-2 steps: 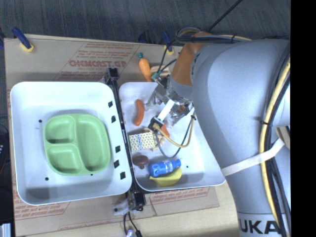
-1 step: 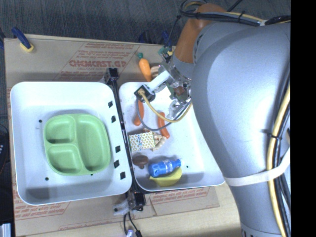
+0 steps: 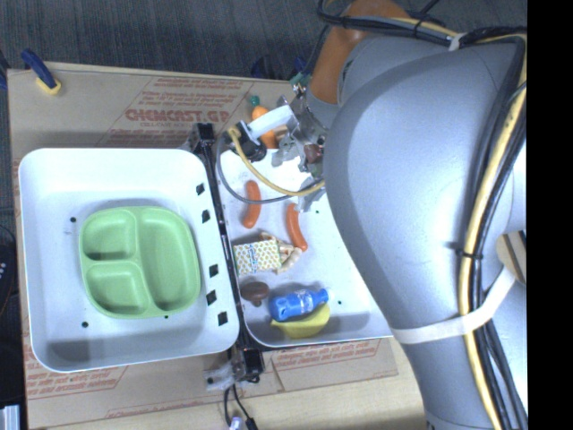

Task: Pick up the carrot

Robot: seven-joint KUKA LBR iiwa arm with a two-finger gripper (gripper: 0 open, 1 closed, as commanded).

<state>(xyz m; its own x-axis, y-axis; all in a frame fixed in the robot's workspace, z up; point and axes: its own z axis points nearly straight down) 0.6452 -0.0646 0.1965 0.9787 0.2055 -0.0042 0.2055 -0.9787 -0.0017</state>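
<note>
Toward twelve o'clock in the right bin, I see the gripper beside the carrot. Whether it grips anything, I cannot tell.

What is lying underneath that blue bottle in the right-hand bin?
A yellow banana-like piece lies under the blue bottle, its curved edge poking out below. The bottle covers its upper side, so its full shape cannot be seen. Both rest on the white bin.
</note>
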